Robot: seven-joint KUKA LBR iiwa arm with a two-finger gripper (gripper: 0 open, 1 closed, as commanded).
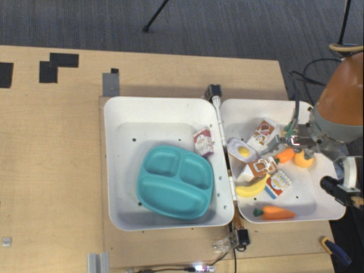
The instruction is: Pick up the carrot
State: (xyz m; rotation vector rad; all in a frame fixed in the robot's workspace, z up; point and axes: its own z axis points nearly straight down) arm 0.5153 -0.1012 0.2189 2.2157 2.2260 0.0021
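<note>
The carrot [274, 212], orange with a green tip, lies flat near the front edge of the right bin [324, 206]. My gripper [296, 139] hangs over the right-middle of that bin, well behind the carrot and apart from it. It sits just above a small orange item [285, 156] and a yellow-orange piece [304, 160]. The arm's orange band [346, 90] and grey wrist cover the bin's back right corner.
A banana [253, 187], several small snack packets [264, 133] and a white cup with a yellow inside [241, 151] crowd the right bin's middle. The left bin [122, 152] holds a teal divided plate [175, 181] and one packet [203, 141].
</note>
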